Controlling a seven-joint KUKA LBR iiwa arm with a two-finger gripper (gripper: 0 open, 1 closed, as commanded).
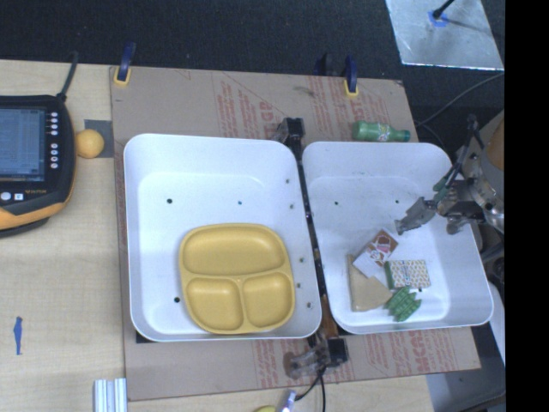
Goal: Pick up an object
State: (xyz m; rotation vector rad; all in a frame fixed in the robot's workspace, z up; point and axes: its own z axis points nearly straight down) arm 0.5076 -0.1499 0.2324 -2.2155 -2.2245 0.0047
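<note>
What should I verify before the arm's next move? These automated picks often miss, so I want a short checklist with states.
1. Gripper over the right bin: ok.
2. Nothing between its fingers: ok.
3. Gripper above a target: not ok; the card packet, patterned square and green toy lie nearer the bin's front.
4. Targets apart: not ok, they cluster, touching.
5. Yellow tray in the left bin, out of the path: ok.

Two white bins (214,157) sit on brown cardboard (257,93) printed with faint red lettering, and the left one carries a mustard-yellow tray (236,277). In the right bin: a red-and-white packet (377,251), a speckled green-edged card (409,274), a tan wedge (367,294), a green piece (401,305). A green bottle (380,131) lies on the cardboard, an orange ball (88,142) on the pale wood table (60,316).
</note>
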